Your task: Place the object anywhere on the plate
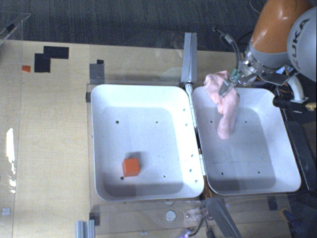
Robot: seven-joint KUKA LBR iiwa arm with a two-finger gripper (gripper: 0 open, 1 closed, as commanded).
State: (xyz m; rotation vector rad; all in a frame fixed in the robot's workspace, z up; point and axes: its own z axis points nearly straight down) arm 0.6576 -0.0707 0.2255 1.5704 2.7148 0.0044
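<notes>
A pink cloth [224,108] hangs limp over the right bin [257,177], its upper end pinched in the gripper [233,81] near the bin's back rim, while an orange block [131,167] lies in the left bin [148,108].

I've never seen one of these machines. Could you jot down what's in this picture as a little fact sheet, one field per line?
Arm: grey with orange band, reaching in from the right
Gripper: above the right bin's far edge, shut on the pink cloth
Pink cloth: limp, hanging from the gripper over the right bin
Right bin: white, shallow
Left bin: white, shallow, holds the orange block
Orange block: near the left bin's front left corner
</notes>
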